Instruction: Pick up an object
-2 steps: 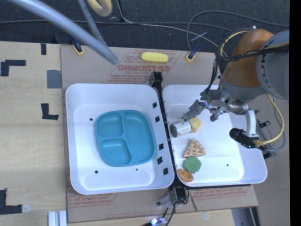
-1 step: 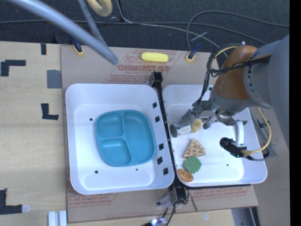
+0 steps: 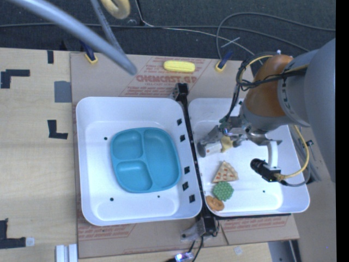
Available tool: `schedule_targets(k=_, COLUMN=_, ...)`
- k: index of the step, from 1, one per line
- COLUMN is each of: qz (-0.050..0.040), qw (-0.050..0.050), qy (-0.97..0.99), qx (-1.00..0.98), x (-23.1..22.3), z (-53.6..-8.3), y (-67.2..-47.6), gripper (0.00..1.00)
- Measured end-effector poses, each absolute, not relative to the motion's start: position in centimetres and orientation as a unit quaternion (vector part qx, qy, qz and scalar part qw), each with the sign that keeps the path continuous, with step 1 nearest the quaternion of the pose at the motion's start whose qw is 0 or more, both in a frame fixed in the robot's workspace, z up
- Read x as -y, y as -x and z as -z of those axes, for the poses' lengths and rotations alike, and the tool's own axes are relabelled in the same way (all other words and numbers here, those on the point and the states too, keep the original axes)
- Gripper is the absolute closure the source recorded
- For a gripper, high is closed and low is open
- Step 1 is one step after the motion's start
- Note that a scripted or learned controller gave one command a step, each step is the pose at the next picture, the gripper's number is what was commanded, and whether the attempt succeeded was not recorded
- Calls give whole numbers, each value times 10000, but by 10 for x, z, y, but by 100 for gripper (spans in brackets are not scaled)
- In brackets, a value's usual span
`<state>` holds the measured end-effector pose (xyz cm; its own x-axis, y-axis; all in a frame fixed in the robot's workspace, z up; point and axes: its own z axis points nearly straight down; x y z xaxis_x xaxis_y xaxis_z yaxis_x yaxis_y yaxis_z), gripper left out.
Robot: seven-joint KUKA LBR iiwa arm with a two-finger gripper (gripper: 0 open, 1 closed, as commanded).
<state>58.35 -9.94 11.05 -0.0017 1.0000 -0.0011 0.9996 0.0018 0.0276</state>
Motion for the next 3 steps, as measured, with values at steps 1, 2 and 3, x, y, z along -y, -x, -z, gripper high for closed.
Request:
schedule_targets(k=1, qz=-119, qw=97, qy=-7054, qx=-7086, x=97, z=-122, y=-585, gripper=100)
schedule_targets(k=2, qz=-11, qw=21, qy=-7066, qx=-7076, x=99, z=-185, y=-589, gripper=100)
schedule_targets(k=3, qz=-7, qw=12, qy=-7068, qx=-7075, x=99, z=-220, y=-590, gripper=100)
